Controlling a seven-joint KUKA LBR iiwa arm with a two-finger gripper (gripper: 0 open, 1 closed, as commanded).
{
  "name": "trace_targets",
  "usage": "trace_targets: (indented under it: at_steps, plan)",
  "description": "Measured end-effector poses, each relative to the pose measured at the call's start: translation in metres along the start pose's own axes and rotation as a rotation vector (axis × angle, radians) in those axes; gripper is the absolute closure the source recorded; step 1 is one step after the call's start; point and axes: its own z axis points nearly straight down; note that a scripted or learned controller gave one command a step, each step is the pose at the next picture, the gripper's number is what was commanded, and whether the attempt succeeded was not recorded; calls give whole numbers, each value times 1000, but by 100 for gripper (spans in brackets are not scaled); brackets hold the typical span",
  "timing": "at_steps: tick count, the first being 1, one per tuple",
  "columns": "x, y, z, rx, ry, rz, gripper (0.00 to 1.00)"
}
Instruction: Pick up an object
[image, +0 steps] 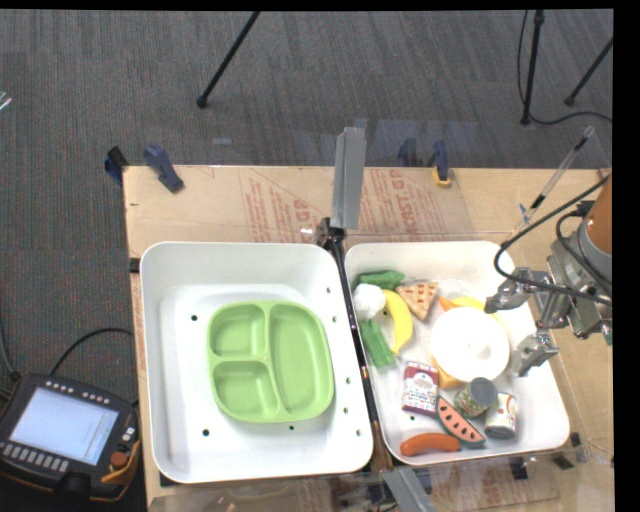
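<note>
The right bin (470, 255) holds several toy foods: a banana (399, 320), a pizza slice (420, 297), green vegetables (377, 342), a white plate (469, 343), a small pink box (420, 388), a watermelon slice (460, 420), a grey can (481, 393), a white can (501, 416) and a sausage (431, 444). My gripper (517, 327) hangs at the right side of this bin, just right of the white plate. Its two fingers are spread apart with nothing between them.
The left bin (180, 290) carries a green three-compartment tray (270, 360). A grey upright post (348, 185) stands behind the seam between the bins. A teach pendant (65, 430) lies at the lower left, off the bench.
</note>
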Motion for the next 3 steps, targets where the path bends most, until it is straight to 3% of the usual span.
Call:
trace_targets:
  at_steps: [1, 2, 3]
  plan:
    - [13, 56, 164, -6, 17, -99, 0]
    - [-24, 70, 195, 0, 3, 50, 0]
    - [-65, 62, 194, 0, -1, 152, 0]
